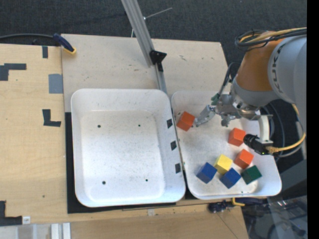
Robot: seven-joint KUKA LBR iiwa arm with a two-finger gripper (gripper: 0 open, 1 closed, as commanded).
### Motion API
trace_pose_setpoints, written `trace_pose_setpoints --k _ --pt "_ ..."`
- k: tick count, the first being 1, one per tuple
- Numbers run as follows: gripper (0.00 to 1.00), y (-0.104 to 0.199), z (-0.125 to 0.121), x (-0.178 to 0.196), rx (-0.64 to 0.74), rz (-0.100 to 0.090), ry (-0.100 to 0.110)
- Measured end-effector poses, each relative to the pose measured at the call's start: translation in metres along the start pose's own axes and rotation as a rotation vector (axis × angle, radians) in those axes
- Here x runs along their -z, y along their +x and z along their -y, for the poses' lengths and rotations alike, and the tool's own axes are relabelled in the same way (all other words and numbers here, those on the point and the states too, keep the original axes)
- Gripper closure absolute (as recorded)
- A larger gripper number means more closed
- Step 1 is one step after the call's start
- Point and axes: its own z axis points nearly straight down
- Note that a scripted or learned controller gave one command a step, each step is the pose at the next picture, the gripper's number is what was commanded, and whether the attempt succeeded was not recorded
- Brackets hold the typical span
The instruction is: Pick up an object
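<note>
- While I am watching the overhead camera, the gripper [199, 121] is hanging over the right bin [271, 185], its tip just beside an orange cube [185, 120] near the bin's left wall; I cannot tell its state.
- 6 more cubes are lying there: 2 orange [236, 136], 1 yellow [224, 163], 2 blue [206, 172], 1 green [251, 174].
- The left bin [79, 103] is sitting alongside.

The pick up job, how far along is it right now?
Done: the arm has brought the gripper into the right bin, right beside an orange cube near the bin's left wall. In hand: nothing clearly; the cube seems to be at the fingertips, but a grasp can't be confirmed. Left: secure and lift a cube. Six other cubes sit loose toward the bin's lower right.
</note>
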Motion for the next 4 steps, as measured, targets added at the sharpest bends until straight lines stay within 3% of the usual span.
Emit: trace_pose_setpoints --k 1,2,3,4 --pt "0.00 -0.008 0.004 -0.060 -0.001 0.000 0.002" --pt "0.00 -0.008 0.005 -0.080 0.000 0.000 -0.001" --pt "1.00 -0.007 0.004 -0.069 0.002 -0.001 -0.002" --pt "1.00 -0.009 0.004 -0.027 0.000 0.000 -0.009"
